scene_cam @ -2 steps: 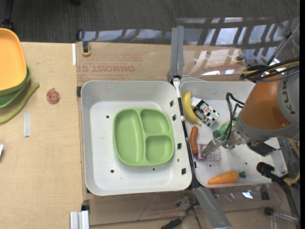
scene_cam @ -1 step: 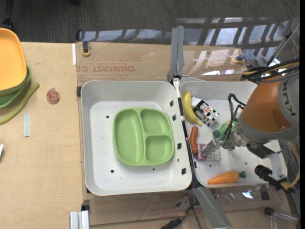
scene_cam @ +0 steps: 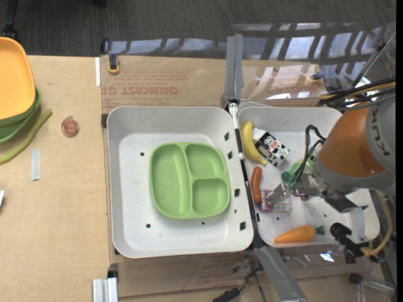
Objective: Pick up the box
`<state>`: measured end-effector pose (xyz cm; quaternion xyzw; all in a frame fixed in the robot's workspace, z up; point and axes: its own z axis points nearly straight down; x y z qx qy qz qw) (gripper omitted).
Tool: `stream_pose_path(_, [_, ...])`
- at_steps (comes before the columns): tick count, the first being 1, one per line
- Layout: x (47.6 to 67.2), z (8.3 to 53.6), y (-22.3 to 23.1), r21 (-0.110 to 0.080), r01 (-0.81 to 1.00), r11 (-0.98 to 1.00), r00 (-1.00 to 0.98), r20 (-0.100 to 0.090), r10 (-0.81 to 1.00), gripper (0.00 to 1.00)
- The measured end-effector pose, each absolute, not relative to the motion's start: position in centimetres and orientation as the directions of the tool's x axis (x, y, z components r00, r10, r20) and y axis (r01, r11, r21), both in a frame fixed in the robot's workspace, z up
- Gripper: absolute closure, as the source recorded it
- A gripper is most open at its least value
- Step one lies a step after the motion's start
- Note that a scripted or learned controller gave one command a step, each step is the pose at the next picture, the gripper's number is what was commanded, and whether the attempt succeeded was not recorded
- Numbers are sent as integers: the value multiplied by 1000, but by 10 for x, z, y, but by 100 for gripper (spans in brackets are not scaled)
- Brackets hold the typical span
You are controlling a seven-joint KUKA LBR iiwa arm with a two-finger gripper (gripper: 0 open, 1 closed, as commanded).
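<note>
The box (scene_cam: 272, 148), a small black-and-white carton, lies in the right bin (scene_cam: 327, 115) beside the banana (scene_cam: 250, 143), its long axis slanting toward the bin's far-left corner, up-left of the gripper (scene_cam: 284, 192) low near the bin's middle, whose fingers' state I cannot tell amid clutter.

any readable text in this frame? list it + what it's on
"CHEMCAST GP", red print, upside down and partly blurred, on the cardboard sheet behind the bins.
"KU", the start of a cut-off word, on the arm at the right.
The small box in the right bin has black-and-white print, too small to read.
</note>
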<state>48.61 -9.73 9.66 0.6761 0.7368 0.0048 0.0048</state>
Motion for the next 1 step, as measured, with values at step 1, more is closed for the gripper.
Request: stream_pose_path(1, [483, 97, -97, 15, 999, 44, -44, 0, 999, 0])
